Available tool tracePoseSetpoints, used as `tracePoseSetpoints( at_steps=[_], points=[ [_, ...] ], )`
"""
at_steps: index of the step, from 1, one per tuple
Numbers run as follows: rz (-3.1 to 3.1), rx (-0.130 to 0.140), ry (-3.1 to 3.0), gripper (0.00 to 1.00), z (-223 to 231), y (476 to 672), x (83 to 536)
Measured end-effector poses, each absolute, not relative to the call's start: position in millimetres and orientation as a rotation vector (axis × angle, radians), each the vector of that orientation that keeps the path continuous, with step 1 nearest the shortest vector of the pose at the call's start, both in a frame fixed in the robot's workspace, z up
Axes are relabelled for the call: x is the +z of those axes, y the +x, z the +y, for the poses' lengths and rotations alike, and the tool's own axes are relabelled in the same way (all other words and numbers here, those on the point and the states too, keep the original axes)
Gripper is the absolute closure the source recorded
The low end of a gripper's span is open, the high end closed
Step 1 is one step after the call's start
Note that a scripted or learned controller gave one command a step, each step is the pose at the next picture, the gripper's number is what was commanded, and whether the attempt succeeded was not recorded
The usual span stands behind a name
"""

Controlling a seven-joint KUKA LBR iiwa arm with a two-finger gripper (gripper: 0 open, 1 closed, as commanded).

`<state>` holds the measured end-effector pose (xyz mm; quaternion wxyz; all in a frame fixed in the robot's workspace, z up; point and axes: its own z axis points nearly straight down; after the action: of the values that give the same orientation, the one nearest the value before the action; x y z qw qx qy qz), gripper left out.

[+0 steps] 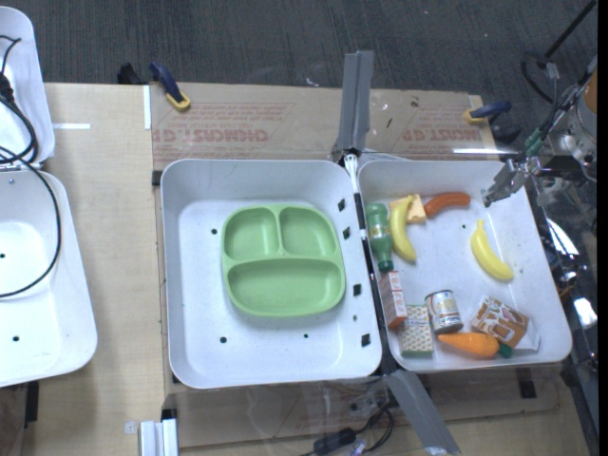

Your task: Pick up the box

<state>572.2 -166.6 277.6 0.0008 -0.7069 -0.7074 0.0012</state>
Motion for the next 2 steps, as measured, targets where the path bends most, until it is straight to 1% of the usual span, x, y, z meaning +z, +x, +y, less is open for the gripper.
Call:
tracePoseSetpoints(
  at_steps=[1, 2],
  points=[
    [-1.888, 0.006, -2.507, 0.0, -101.8, 504.1, 162.3],
    [-1.883, 0.008, -2.51, 1.0, -102.8, 504.3, 170.7]
  ],
)
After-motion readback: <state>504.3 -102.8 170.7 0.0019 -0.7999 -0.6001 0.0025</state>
